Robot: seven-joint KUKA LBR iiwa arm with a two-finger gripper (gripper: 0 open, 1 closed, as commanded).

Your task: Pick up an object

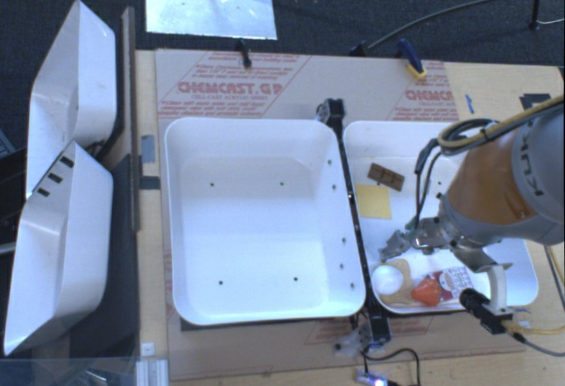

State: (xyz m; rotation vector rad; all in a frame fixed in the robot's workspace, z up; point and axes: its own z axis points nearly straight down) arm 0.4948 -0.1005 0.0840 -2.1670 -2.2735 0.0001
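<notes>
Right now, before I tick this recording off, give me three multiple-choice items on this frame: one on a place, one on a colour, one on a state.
1. Where do the loose objects lie?
A. in the left bin
B. in the right bin
C. on the cardboard behind the bins

2. What colour is the flat square beside the divider?
A. yellow
B. blue
C. green

3. How does the arm stand?
A. parked outside the bench
B. over the left bin
C. over the right bin

Answers:
1 B: the brown block, white ball and red object all lie in the right bin.
2 A: the flat square is yellow.
3 C: the arm hangs over that bin's near half.
</notes>
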